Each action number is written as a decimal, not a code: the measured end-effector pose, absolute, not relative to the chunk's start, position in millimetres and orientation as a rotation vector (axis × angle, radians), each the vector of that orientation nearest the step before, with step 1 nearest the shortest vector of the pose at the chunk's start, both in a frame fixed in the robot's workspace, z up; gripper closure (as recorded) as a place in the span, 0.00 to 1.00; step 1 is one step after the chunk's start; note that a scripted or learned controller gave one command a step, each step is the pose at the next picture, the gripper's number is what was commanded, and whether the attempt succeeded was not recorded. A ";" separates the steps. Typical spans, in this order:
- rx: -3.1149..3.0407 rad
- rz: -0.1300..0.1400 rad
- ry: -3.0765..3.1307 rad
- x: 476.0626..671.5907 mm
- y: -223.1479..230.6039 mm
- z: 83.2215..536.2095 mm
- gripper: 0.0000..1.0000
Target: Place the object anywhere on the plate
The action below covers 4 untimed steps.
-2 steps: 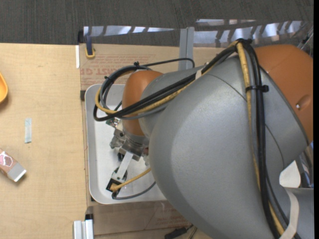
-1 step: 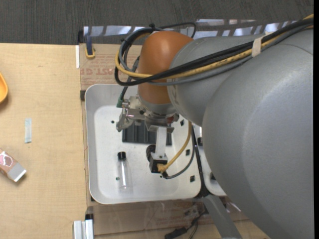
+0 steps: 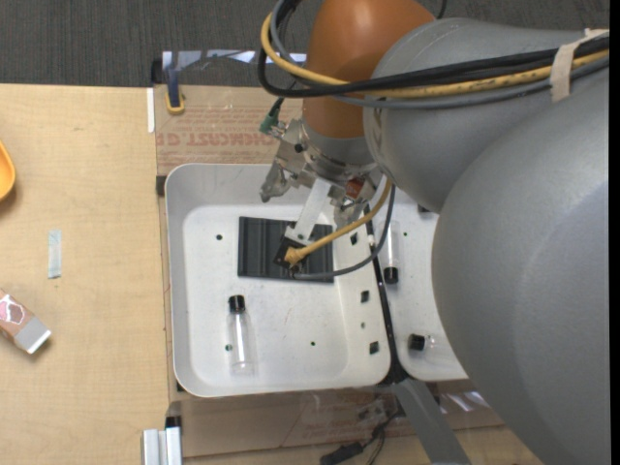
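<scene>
A pale wooden bench (image 3: 87, 163) fills the left of the frame, with cardboard (image 3: 232, 136) at the upper middle. The grey arm (image 3: 504, 211) covers the right side and reaches to the centre. Below it sits a white bin (image 3: 180, 289), and a second bin (image 3: 415, 303) lies just to its right, partly under the arm.

A flat black slab (image 3: 262, 248) lies in the upper part of the first bin. The gripper (image 3: 308, 184) hangs over the slab's upper right edge; whether it is spread or pressed together cannot be told. A clear vial (image 3: 235, 335) with a black cap lies at the lower left of the same bin, apart from the slab.

Judging from the task, the vial looks like the object and the slab the likeliest plate, though neither is certain. To do the step well, the arm should shift toward the lower left and set the gripper across the vial's narrow width near its middle. It should then come down gently so the round body does not roll away.
</scene>
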<state>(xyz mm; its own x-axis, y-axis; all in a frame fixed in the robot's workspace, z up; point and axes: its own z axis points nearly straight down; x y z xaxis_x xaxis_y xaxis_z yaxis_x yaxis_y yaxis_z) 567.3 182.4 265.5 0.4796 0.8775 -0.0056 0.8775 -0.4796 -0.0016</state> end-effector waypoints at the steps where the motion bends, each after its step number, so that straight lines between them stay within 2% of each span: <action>1: 2.891 -0.012 1.228 565.1 220.2 118.6 0.00; 2: 2.930 -0.012 1.130 477.0 227.1 96.8 0.00; 3: 2.971 -0.006 1.014 477.6 227.7 212.8 0.00; 4: 3.066 -0.009 0.676 476.6 226.7 90.1 0.00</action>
<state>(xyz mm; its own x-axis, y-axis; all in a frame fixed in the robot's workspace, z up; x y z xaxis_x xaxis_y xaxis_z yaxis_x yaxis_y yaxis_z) 476.6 226.7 90.1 0.9072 0.4206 -0.0062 0.4207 -0.9072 0.0009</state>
